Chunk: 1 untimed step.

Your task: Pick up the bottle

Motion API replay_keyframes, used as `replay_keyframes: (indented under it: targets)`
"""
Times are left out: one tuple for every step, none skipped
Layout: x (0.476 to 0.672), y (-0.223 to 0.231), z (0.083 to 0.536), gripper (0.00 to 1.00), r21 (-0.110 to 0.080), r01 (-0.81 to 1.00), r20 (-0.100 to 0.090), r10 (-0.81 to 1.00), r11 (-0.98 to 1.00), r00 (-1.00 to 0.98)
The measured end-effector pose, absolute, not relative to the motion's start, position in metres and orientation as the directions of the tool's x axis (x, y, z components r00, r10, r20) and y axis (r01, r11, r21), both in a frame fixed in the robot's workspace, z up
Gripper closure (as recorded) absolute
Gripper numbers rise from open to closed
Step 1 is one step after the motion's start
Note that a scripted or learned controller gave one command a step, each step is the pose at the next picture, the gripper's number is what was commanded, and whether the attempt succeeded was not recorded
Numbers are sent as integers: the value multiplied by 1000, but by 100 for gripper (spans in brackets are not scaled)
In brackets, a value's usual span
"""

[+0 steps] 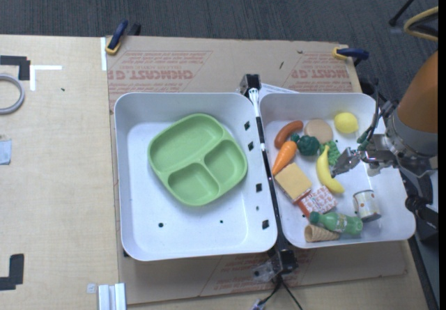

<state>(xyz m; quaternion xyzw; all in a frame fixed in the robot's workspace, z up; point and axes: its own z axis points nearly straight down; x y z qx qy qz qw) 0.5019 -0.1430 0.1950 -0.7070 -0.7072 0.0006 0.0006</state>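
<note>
Over the right bin's right side the claw hangs spread and holding nothing, while the green bottle lies by the near edge, its label unreadable.

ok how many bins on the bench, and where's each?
2. Left bin holds the green divided plate; right bin holds the toy food and the green bottle near its front edge.
</note>
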Motion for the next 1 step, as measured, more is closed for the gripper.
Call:
replay_keyframes:
  targets:
    - [502, -143, 204, 100, -2, 1000, -1, 1000, -1, 1]
